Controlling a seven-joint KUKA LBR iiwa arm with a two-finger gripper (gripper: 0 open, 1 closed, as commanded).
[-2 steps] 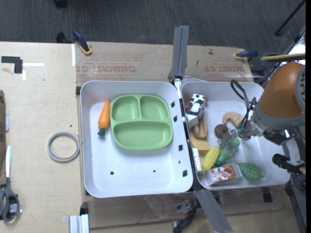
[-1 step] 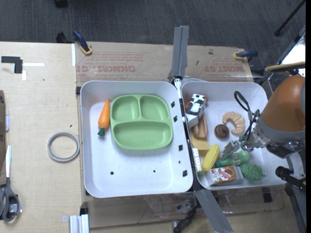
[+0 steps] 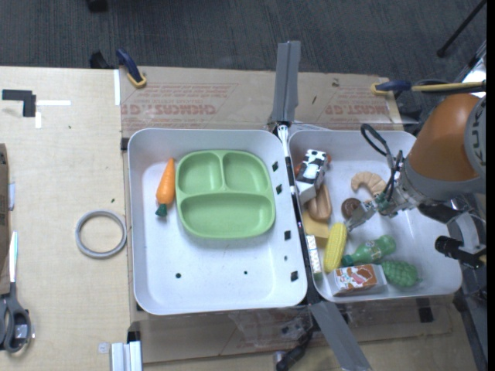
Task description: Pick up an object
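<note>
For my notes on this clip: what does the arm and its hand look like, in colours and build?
The arm is bulky and rounded, with a broad orange band over a grey section. Below it the wrist narrows to a slim, dark metallic hand of thin fingers. A black cable loops along the wrist. I see no readable markings.

Right bin (image 3: 433, 288) crowded: corn (image 3: 336, 246), carton (image 3: 360, 278), green toys; bare floor shows along its far wall.

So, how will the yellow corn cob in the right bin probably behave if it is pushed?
The corn cob looks rounded and long, so it may roll sideways. It lies close among other toys, such as the green bottle, so they would likely stop it. It appears to be a toy, probably light.
</note>
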